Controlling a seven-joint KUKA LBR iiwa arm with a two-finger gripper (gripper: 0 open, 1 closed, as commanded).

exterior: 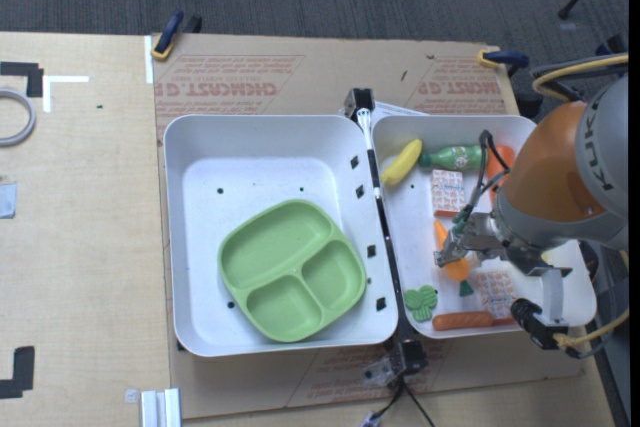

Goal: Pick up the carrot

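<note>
The carrot (456, 268) is a small orange piece with a green end, lying in the middle of the right bin (400, 245). My gripper (456, 248) is down directly on top of it, covering its middle. Orange shows above the gripper at the left and below it. The grey arm with its orange band (550, 170) reaches in from the right and hides the bin's right side.
Around the carrot lie a yellow banana (402, 160), a green bottle (450, 156), two printed packets (448, 190), a green toy (421, 300) and a long red-orange sausage-like piece (462, 320). The left bin (200, 215) holds a green divided plate (292, 268).
</note>
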